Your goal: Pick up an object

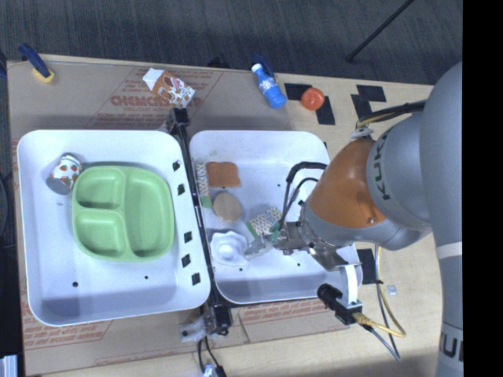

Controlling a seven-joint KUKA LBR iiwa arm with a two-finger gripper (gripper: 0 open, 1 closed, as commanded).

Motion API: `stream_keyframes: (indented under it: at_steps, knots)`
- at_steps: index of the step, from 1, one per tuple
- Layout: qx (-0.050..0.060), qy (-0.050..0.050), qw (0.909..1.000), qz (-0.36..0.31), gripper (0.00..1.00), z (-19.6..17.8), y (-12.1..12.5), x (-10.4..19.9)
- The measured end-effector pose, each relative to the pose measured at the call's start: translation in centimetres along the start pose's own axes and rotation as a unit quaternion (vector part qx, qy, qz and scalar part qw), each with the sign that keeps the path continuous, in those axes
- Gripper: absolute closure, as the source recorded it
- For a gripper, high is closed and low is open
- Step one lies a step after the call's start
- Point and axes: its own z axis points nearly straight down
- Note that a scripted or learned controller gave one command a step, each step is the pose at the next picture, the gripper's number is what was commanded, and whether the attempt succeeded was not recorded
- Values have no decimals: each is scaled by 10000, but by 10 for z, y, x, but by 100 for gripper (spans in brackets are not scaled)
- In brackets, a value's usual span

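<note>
My gripper (264,240) reaches down into the right bin (259,144) from the right, under the orange wrist band. Its tip sits by a checkered packet (269,217) and a small green piece (258,228), and I cannot make out whether it touches either. Just left of the tip lies a clear white cup (228,248). Farther back in the same bin are a round tan disc (228,206) and a brown block (224,173). The arm hides the bin's right side.
The left bin (31,234) holds a green divided plate (123,210) and a small patterned cup (64,172). Behind the bins, on the cardboard, lie a blue bottle (269,86), an orange ball (313,97), a snack packet (169,87) and a blue clip (35,61).
</note>
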Motion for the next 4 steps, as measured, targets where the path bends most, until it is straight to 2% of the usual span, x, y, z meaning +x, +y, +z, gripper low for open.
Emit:
stream_keyframes:
  at_steps: [1, 2, 3, 4]
  knots:
    - [-23, -12, 10000, 15, 0, -41, 77, -29]
    - [-7, -6, 10000, 5, 0, 0, 21, 21]
    - [0, -5, 10000, -19, 100, -10, 21, 22]
    - [-36, -17, 10000, 8, 100, -145, -2, 26]
